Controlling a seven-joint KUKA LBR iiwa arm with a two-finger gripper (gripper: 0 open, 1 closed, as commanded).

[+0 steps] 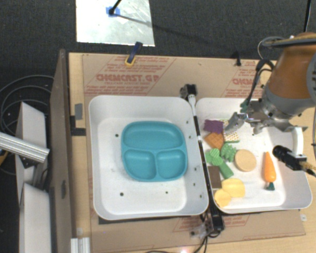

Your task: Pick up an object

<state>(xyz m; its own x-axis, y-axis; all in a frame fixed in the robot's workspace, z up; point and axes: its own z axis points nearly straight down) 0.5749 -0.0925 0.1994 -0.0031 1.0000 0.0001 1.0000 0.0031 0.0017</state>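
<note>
Toy food pieces, among them an orange carrot [269,167], a tan disc [245,160] and a purple block [214,125], lay in the right bin [300,194]. The gripper [237,121] hovered above them; its grip could not be made out. A teal tray [153,150] sat in the left bin [102,141].

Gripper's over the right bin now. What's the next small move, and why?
Probably lower the gripper straight down a little. It hangs over the back left of the right bin, just above the purple piece and the orange waffle, with nothing seen held. The toys lie packed close, so a short descent onto the nearest one seems best.
</note>
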